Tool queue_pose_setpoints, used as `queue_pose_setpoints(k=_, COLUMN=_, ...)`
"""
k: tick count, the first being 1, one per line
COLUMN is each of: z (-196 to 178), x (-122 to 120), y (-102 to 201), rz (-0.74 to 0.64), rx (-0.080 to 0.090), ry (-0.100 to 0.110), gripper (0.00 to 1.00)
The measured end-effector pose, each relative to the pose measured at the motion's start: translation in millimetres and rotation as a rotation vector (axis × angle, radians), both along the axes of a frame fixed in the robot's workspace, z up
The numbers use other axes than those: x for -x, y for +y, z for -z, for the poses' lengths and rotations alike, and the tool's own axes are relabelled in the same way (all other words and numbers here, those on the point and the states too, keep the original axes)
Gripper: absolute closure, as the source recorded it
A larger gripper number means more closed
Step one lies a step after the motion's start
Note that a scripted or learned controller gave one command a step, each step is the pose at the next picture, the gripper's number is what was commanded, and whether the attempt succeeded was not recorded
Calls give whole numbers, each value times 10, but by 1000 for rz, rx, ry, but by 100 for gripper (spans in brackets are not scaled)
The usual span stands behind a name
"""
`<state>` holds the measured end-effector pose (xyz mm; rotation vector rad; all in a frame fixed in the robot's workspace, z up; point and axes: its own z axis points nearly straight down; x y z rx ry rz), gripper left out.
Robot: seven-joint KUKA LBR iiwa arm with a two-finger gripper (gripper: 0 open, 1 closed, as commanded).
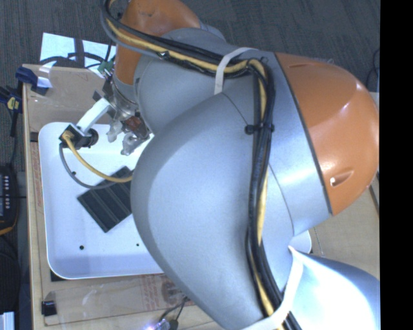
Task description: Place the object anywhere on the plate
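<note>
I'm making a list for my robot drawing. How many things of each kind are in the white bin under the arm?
Dark ribbed flat piece: 1
Yellow cable loop hanging from the arm: 1
Gripper above the white bin: 1
Total: 3
The arm hides the rest of the bench.

A white bin (pixel 55 193) sits on the wooden desk (pixel 97 300) below the claw (pixel 122 138). A white sheet of paper (pixel 61 46) lies on dark carpet (pixel 39 16), beyond the claw.
</note>
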<state>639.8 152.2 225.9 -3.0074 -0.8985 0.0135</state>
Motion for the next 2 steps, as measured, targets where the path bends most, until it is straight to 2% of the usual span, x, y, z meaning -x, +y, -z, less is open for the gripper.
queue_pose_setpoints(k=1, z=-1268, x=210, y=-800, rz=-307, rx=-4, ry=-4, gripper=100)
queue_pose_setpoints(k=2, z=-1864, x=107, y=45, rz=228, rx=0, ry=-7, gripper=100)
